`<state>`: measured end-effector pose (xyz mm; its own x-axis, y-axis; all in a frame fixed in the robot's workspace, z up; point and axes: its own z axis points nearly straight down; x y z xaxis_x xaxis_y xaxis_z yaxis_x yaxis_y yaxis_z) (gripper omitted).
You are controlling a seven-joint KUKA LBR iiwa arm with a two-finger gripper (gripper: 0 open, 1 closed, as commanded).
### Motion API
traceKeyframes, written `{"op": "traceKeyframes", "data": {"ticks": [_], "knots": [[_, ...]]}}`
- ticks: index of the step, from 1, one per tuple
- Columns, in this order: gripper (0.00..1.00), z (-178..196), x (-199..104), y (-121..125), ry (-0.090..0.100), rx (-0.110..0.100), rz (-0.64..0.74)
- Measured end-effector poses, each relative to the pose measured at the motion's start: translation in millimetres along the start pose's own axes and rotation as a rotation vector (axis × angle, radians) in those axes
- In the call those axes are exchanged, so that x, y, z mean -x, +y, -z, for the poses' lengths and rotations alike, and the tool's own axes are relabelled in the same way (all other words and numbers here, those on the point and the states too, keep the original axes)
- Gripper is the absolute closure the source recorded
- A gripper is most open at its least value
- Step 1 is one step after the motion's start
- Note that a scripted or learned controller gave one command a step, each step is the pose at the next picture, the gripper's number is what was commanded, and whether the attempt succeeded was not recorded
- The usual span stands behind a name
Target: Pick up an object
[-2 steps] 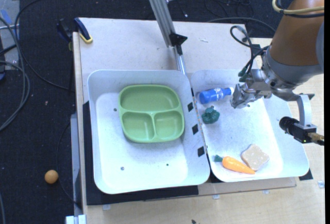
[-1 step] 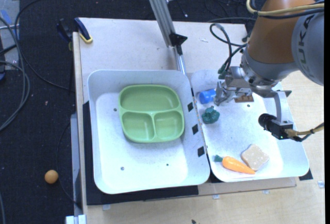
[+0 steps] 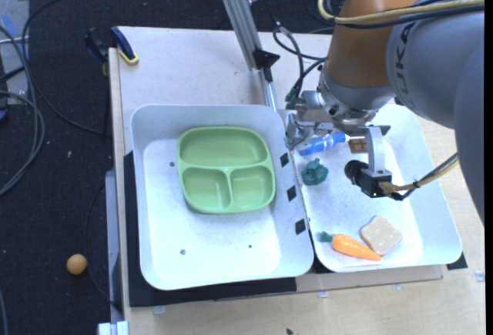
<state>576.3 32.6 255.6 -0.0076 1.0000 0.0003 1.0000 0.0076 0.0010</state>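
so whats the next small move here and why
Probably a short straight descent. The gripper sits in the right bin, over a blue object near the bin's left wall, with a teal toy just below it in the view. Whether anything is between the fingers can't be told, so lowering onto the blue object seems the safest step.

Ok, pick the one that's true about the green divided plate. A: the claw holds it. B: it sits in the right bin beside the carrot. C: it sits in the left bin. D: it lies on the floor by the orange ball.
C: the green divided plate lies flat in the left bin, while the carrot lies in the right bin.
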Motion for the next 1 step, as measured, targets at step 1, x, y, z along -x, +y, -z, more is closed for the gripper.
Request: {"op": "traceKeyframes", "data": {"ticks": [1], "knots": [[1.00, -16.0, -56.6, 16.1, 0.001, -0.001, 0.001]]}}
